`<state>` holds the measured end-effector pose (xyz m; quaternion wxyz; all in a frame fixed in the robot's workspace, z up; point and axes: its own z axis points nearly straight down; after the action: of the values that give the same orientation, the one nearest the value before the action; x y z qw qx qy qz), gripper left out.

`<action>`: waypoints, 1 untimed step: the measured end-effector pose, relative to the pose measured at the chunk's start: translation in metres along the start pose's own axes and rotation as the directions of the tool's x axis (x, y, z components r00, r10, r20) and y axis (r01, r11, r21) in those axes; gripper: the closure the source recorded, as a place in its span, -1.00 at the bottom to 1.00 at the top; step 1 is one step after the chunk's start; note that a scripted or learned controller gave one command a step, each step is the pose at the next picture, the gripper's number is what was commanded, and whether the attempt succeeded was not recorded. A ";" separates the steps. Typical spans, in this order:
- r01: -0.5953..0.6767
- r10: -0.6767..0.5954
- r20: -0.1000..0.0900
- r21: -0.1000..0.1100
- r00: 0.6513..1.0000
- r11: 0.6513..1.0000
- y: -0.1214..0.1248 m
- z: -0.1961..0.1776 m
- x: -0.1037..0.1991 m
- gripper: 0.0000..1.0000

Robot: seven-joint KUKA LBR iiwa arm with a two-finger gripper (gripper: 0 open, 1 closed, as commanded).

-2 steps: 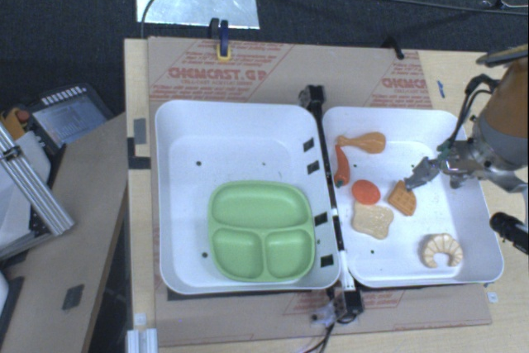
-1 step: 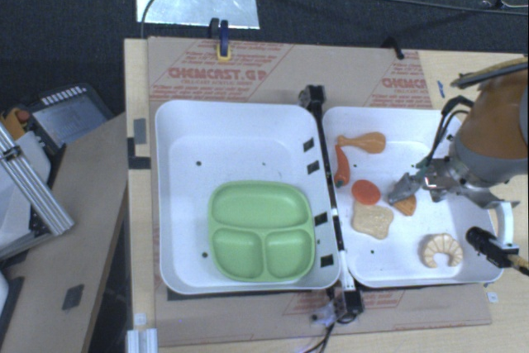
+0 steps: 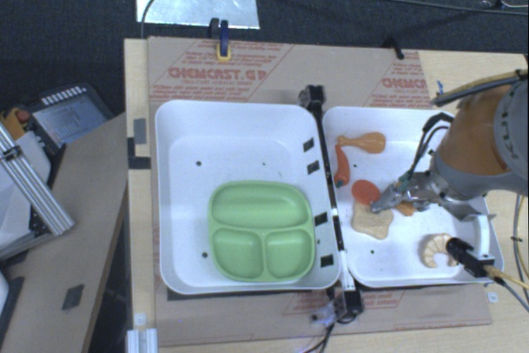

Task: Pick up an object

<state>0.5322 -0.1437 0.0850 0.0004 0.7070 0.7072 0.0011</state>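
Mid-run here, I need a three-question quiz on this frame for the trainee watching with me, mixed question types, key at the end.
1. True or false: the green divided tray lies in the right bin.
2. Which item sits nearest the gripper? A) red piece B) shrimp-shaped piece C) drumstick-shaped piece
3. Fill in: the arm enters from the view's ____.

Key: 1 false, it lies in the left bin; 2 A; 3 right.
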 end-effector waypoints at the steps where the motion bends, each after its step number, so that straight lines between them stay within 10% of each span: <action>1: 0.001 -0.001 0.001 -0.003 1.000 1.000 0.002 -0.003 -0.001 -1.00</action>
<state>0.5345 -0.1443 0.0880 0.0018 0.7068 0.7074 0.0018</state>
